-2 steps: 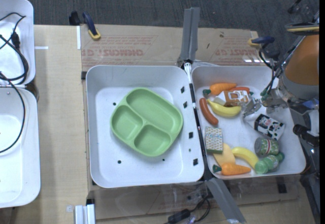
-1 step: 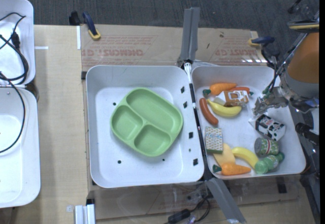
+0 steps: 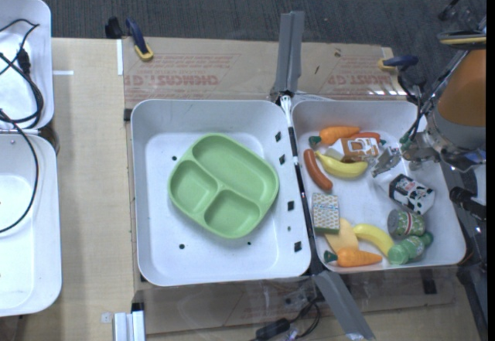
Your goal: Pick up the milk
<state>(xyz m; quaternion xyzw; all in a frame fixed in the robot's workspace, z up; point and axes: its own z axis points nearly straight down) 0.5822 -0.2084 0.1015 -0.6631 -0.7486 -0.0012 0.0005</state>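
White, black-blotched and boxy, the milk (image 3: 411, 193) lies tilted near the right wall of the right bin (image 3: 456, 243), above a green can (image 3: 401, 222). Glossy plastic food lies around it: 2 bananas (image 3: 344, 167), 2 carrots (image 3: 339, 134), a sausage (image 3: 316, 170), a cracker box (image 3: 326, 213). A matte green 3-part plate (image 3: 223, 185) sits in the left bin (image 3: 147, 200). The grey arm (image 3: 464, 100) reaches over the right bin's upper right corner; its gripper (image 3: 407, 148) hangs just above the milk, apart from it, finger spread unclear.
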